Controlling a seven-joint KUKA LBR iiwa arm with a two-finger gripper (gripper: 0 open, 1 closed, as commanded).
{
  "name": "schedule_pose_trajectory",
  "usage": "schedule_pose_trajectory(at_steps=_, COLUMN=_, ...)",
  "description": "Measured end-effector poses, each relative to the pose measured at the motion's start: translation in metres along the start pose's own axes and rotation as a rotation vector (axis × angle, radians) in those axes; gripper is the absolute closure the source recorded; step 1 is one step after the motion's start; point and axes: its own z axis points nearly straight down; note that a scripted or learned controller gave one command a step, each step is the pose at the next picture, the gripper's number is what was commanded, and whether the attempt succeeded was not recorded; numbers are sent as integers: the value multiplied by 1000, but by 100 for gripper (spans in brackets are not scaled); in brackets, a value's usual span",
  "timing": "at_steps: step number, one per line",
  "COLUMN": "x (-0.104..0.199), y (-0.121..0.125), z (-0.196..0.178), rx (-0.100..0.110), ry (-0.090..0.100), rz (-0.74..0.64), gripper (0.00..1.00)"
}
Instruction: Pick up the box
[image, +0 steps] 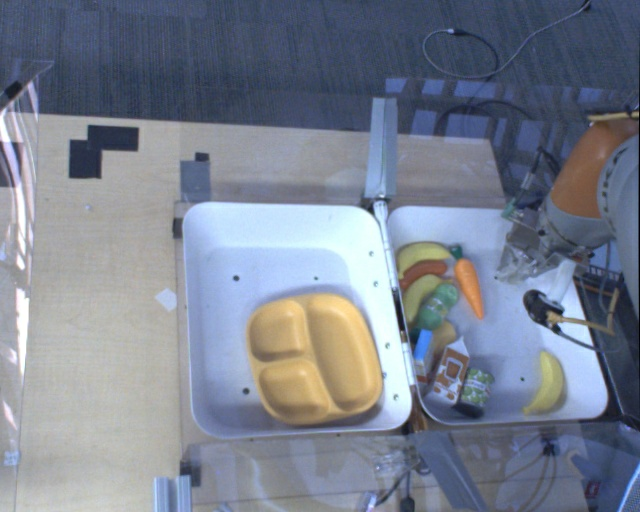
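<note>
A pale wooden bench (100, 300) stood on dark grey carpet and carried two shallow white bins side by side. The grey arm with its orange band reached in from the right, and its gripper (518, 266) hung over the far right part of the right-hand white bin (500, 228), above bare floor; whether it was open or closed could not be told, and nothing could be seen held in it. Nearest to it, towards the bin's middle, lay an orange toy carrot (470, 287). Beyond that, a yellow toy banana (420, 255), a reddish piece and a green toy vegetable (436, 303) were bunched against the dividing wall. The small white and orange-brown cardboard box (452, 370) lay in the near left part of the same bin, well apart from the gripper, with a small green packet (478, 383) just beside it. A second yellow banana (546, 383) lay in the near right corner. The left-hand white bin (220, 232) held a yellow plastic tray with three compartments (313, 357).
</note>
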Motion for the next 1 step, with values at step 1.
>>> schedule_pose_trajectory(at_steps=1, x=33, y=29, z=-176, rx=-2, ry=0, rz=53, gripper=100)
